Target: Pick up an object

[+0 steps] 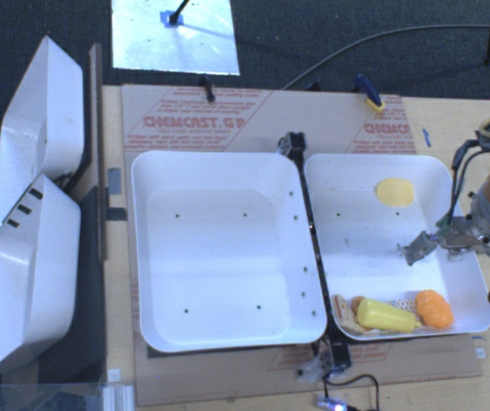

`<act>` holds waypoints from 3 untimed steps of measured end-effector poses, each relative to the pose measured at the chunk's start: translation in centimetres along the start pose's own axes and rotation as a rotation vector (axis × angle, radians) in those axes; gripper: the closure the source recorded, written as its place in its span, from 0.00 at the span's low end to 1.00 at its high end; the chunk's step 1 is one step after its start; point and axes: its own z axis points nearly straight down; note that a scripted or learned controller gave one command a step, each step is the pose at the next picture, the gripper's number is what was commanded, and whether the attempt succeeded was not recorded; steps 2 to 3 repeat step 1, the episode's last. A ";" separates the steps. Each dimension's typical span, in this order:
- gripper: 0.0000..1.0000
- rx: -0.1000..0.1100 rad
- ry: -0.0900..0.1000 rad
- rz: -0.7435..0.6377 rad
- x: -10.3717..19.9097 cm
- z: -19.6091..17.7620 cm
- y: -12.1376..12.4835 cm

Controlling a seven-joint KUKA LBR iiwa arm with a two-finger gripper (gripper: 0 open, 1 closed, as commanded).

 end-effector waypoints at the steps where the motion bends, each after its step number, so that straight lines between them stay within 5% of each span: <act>1: 0.00 -0.004 0.000 -0.005 7.3 5.0 -2.1; 3: 0.00 -0.004 0.000 -0.005 7.3 5.0 -2.1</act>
